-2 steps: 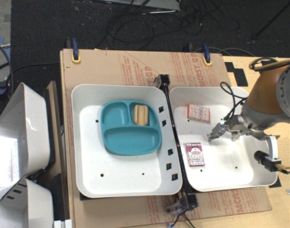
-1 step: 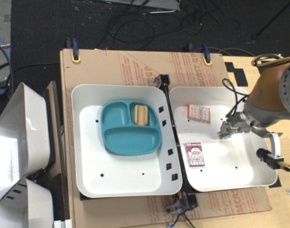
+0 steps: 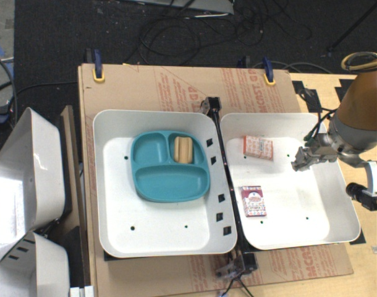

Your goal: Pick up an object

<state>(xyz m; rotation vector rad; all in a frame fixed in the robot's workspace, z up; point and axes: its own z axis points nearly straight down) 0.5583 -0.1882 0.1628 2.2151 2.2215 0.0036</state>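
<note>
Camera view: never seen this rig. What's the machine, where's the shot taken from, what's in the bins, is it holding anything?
It is one fixed camera above a bench, looking down at a slant. The grey and orange shape at the right is a robot arm, and the dark part at its tip is its two-finger gripper.

Two shallow white bins sit side by side on a cardboard sheet. The left bin holds a teal divided tray with a tan block in its upper right compartment. The right bin holds two small packets lying apart: a red and white one near the top, and a dark-edged one lower down.

The gripper hangs over the right bin, right of the upper packet. Nothing shows between its fingers.
</note>
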